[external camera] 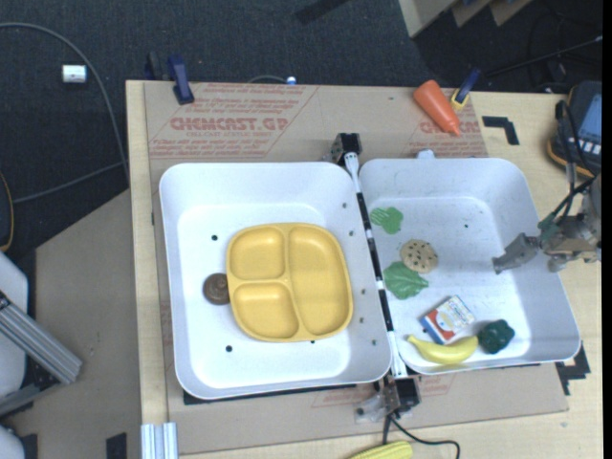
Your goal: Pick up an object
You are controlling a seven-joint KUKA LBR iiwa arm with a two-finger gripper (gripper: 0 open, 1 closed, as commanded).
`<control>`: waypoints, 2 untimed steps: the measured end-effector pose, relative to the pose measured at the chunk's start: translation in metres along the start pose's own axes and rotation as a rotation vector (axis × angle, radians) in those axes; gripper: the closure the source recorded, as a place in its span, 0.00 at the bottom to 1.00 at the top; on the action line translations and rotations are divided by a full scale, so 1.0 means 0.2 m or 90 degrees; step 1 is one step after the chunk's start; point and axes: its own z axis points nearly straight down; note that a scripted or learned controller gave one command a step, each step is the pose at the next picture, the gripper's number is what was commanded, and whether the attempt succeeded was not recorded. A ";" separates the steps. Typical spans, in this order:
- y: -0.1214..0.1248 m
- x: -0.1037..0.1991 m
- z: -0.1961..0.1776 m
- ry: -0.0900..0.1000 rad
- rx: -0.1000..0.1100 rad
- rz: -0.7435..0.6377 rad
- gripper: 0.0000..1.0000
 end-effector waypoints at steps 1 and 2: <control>0.73 0.21 0.43 0.002 0.002 -0.002 0.00; 0.43 0.43 0.54 0.000 -0.001 0.000 0.00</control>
